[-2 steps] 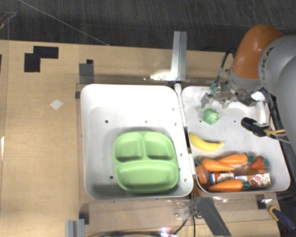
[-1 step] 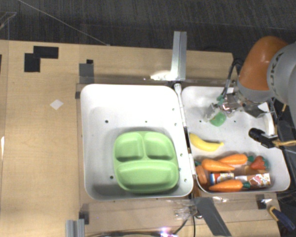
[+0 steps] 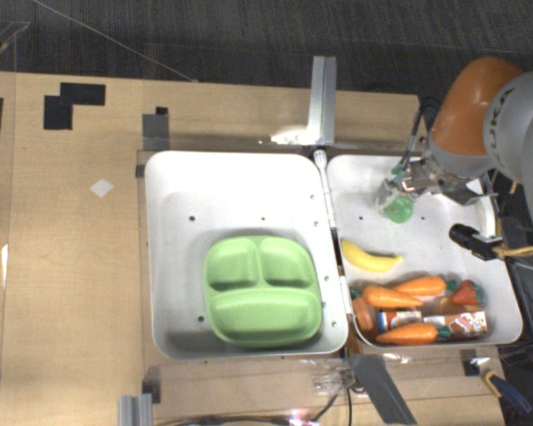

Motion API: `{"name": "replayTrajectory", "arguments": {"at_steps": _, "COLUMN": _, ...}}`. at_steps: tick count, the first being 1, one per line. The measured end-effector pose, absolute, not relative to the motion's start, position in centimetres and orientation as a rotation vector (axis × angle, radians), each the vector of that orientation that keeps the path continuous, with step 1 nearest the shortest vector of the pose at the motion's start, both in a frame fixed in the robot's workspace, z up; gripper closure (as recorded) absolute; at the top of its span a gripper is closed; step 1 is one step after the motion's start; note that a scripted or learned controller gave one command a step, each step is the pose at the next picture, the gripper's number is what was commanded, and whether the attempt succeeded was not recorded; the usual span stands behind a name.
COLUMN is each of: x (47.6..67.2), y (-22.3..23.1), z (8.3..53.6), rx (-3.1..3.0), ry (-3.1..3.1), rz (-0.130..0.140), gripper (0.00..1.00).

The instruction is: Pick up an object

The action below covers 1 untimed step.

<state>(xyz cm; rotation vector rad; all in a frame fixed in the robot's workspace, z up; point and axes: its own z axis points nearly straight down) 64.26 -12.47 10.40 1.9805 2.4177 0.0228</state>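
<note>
From here I see the gripper low near the far edge of the right bin, a small green object directly beneath its tip, though whether it grips that I cannot tell.

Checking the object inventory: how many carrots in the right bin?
3. One carrot lies upper right of the pile, one left beneath it, one by the right bin's near wall. More may hide under the clutter.
</note>
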Motion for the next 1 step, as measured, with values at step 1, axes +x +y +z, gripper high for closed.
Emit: {"name": "replayTrajectory", "arguments": {"at_steps": 1, "x": 66.13, "y": -5.33, "z": 18.75, "rx": 1.985, "ry": 2.427, "rz": 0.01, "gripper": 1.0}}
